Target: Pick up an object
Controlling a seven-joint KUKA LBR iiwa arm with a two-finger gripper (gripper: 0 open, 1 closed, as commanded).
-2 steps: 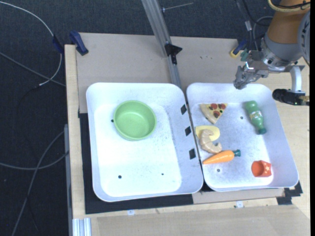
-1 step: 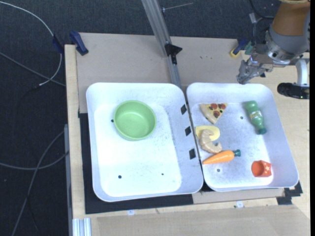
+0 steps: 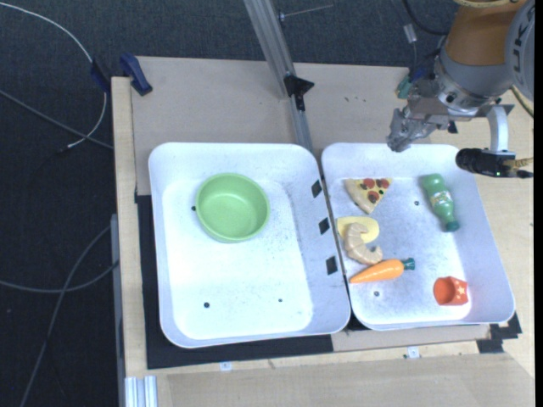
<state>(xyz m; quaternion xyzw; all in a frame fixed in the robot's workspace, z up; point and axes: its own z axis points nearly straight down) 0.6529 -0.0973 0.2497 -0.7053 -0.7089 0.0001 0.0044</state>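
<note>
Two white bins on the bench (image 3: 212,87), one per side. Left bin (image 3: 170,253), well left of the hand (image 3: 400,139): one green bowl (image 3: 232,206). Right bin (image 3: 488,253) below the hand: five candidates, one each. Bottle (image 3: 439,200) nearest, below-right; pizza slice (image 3: 367,192) below-left; croissant (image 3: 360,237), carrot (image 3: 377,270), red piece (image 3: 450,291) farther down. Hand poised over the far rim, likely pre-descent, nothing carried; finger spread indeterminable.

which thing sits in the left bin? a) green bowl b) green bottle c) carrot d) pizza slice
a: the green bowl is in the left bin, while the carrot, pizza slice and green bottle all lie in the right bin.
</note>
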